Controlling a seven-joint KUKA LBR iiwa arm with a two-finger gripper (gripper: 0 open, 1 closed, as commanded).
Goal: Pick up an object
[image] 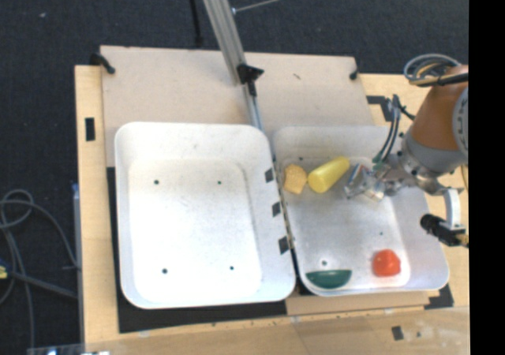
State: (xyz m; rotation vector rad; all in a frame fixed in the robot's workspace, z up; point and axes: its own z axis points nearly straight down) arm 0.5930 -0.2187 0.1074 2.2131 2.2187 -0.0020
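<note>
White plastic bins sit side by side on a pale wooden bench [95,188]. Right bin [410,267] holds a smooth yellow cylinder [328,174], a rough tan block [294,179] touching its left end, a round red ball [386,263] and a dark green bowl-shaped piece [329,277] at the near rim. Metal gripper [359,185] hovers just right of the cylinder; jaw state cannot be told. Left bin [134,148] has a speckled floor.

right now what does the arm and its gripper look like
The arm is grey with a broad orange band above the wrist. Thin dark cables run down its near side, and a pale looped cable sits on top. The gripper is a small silvery metal piece, blurred here. A black fitting juts out lower down.
</note>
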